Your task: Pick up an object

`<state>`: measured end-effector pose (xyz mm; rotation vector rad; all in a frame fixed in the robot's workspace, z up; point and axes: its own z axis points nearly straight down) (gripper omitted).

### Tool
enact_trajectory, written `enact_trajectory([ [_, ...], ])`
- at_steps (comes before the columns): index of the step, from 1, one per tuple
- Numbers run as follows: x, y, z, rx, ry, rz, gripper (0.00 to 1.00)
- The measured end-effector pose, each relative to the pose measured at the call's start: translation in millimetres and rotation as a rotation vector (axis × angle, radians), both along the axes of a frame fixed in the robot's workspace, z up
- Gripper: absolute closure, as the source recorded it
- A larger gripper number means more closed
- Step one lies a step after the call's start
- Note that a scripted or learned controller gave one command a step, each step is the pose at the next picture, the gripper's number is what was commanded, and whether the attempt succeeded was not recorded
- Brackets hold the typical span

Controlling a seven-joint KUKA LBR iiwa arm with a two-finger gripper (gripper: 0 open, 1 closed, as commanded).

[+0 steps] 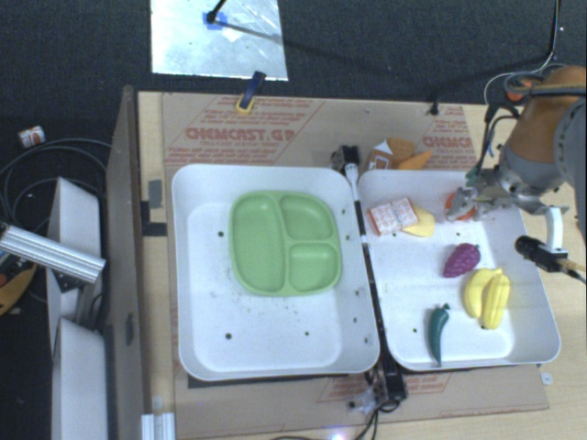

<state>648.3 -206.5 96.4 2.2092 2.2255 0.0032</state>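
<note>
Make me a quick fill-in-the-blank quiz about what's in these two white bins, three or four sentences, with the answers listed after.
1. The green divided plate lies in the ____ bin in the camera view.
2. The bunch of bananas is coloured ____.
3. Just above the bananas in the right bin lies a ____ bunch of grapes.
4. The green pepper lies near the right bin's ____ edge.

Answers: left; yellow; purple; bottom
</note>
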Motion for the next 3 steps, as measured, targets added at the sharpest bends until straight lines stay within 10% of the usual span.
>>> enact_trajectory([
  [1, 14.3, 11.5, -11.3, -0.004, 0.036, -0.008, 1.0],
  [2, -33.5, 6.3, 68.4, -0.001, -0.001, -0.008, 1.0],
  [3, -59.7, 100.4, 128.1, 0.004, 0.0, 0.004, 1.0],
])
